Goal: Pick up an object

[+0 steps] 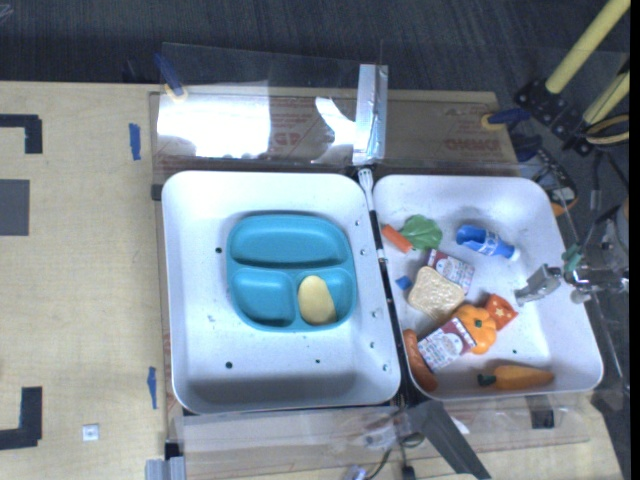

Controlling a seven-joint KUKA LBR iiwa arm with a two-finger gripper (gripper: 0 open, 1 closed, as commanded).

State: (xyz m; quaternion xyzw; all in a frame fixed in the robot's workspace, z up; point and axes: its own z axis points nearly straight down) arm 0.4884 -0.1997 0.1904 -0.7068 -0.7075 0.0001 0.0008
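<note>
Gripper (540,284) at right bin's (574,368) right edge, finger state unclear, nothing visibly held

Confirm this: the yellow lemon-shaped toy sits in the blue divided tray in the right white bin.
Not quite. The camera view shows the yellow lemon-shaped toy in the blue divided tray in the left white bin, not the right.

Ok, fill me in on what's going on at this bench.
A robot arm is reaching in over the right bin, its gripper hovering near the bin's right side with nothing visibly held. That bin holds a jumble of toy food: a slice of bread, an orange carrot, a blue bottle and more. The left bin holds a blue divided tray with a yellow lemon-like piece in it.
</note>
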